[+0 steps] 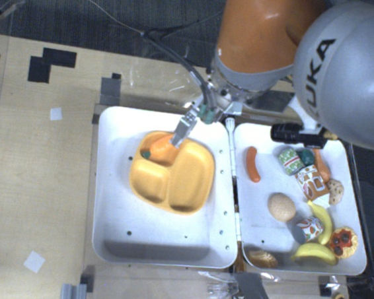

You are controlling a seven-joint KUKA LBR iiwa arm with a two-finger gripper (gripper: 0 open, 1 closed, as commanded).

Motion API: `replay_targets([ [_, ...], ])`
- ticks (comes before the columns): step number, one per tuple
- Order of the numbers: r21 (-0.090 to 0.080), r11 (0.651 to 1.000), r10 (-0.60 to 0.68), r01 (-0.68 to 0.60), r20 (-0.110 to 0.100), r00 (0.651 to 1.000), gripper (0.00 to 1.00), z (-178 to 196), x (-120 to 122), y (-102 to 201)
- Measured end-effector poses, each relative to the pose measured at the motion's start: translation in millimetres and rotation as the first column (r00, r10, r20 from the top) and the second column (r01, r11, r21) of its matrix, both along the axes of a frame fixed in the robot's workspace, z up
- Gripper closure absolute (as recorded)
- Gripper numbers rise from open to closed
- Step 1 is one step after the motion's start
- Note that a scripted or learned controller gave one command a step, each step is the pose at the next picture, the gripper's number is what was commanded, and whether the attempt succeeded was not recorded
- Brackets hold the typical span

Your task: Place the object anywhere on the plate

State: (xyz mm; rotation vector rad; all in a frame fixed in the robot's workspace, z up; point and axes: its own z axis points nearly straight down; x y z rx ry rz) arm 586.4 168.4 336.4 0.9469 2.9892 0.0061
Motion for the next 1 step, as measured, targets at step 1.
replay_targets([
  [1, 0.002, 1.0, 0.005, -0.005, 0.009, 1.0, 1.0, 13.1, 1.5, 1.1],
])
